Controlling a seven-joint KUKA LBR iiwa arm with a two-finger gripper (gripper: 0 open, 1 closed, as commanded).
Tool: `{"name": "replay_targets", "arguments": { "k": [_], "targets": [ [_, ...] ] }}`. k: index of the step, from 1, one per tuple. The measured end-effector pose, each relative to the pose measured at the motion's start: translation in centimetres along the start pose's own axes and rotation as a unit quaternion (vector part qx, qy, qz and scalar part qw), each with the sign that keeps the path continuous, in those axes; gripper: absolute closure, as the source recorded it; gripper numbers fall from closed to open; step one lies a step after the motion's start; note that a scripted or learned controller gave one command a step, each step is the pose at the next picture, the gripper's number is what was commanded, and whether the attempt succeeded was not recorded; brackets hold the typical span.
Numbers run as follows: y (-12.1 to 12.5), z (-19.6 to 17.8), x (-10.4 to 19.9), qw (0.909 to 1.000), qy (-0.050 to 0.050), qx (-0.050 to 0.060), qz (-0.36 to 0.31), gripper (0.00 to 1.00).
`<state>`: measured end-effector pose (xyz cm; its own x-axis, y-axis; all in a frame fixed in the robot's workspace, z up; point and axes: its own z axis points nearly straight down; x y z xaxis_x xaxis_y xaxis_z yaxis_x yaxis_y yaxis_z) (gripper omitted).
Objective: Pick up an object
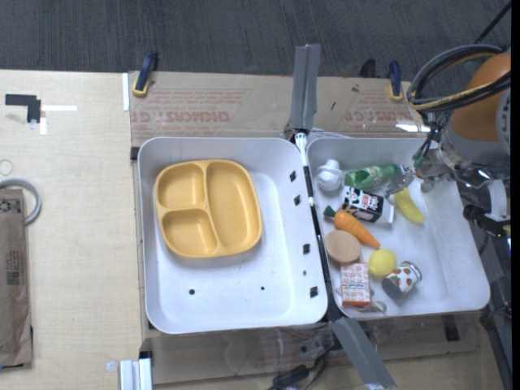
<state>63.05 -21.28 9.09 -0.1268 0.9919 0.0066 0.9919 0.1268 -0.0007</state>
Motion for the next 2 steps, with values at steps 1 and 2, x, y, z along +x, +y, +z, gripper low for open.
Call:
{"name": "replay_targets", "arguments": {
  "k": [1, 2],
  "targets": [
    [-0.1, 0.0, -0.2, 0.9995, 0.0, 0.001, -0.031, 0.0],
    [0.0, -1.1, -0.5, 0.9995, -0.004, -0.002, -0.03, 1.0]
  ]
}}
